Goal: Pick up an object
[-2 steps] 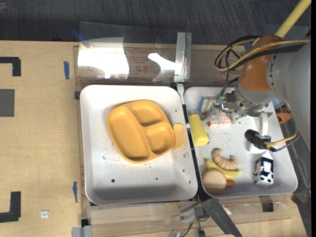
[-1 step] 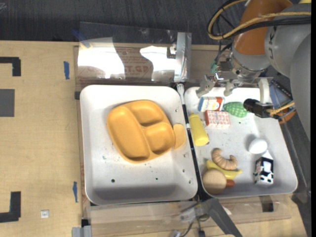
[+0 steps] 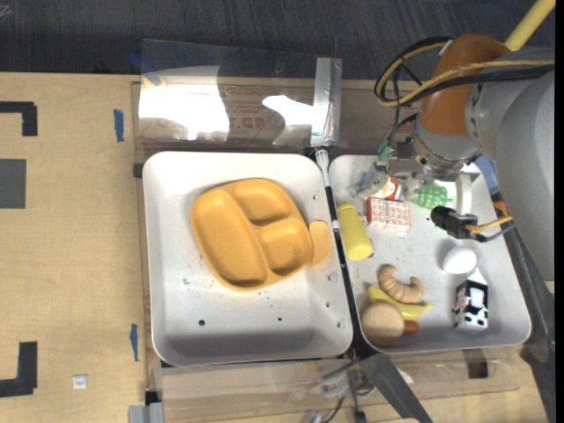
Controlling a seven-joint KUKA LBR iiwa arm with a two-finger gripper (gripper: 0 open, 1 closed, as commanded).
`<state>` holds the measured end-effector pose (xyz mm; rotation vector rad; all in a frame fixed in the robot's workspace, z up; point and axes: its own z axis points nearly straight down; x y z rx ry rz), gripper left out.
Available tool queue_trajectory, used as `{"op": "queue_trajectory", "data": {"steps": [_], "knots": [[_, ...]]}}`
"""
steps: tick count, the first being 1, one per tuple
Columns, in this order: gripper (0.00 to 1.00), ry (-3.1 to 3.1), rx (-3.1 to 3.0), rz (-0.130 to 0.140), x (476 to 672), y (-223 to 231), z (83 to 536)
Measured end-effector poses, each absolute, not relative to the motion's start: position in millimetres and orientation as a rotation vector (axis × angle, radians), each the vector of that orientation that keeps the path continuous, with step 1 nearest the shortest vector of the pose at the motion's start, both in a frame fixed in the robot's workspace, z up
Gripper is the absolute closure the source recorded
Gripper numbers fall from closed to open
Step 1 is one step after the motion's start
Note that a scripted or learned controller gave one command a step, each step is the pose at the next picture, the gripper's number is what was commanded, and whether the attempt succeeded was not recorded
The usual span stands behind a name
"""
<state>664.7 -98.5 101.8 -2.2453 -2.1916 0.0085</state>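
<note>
Likely we go for the light, stiff red-and-white box [image 3: 389,212], gripped across its sides; our gripper [image 3: 407,167] hovers just beyond it, grip unclear.

- Grey arm [image 3: 520,113], bulky and rounded
- Orange band [image 3: 454,91] above the wrist
- Black and yellow cables [image 3: 414,64] looping beside it

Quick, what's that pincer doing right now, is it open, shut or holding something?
Pincer: low over the right bin's far end; open or shut cannot be told.

orange tray [image 3: 251,230], perhaps cow-patterned carton [image 3: 471,305]
</note>
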Motion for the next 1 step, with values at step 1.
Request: {"op": "queue_trajectory", "data": {"steps": [1], "knots": [[0.0, -2.394, -2.036, -0.002, 652.1, -100.2, 86.7]]}}
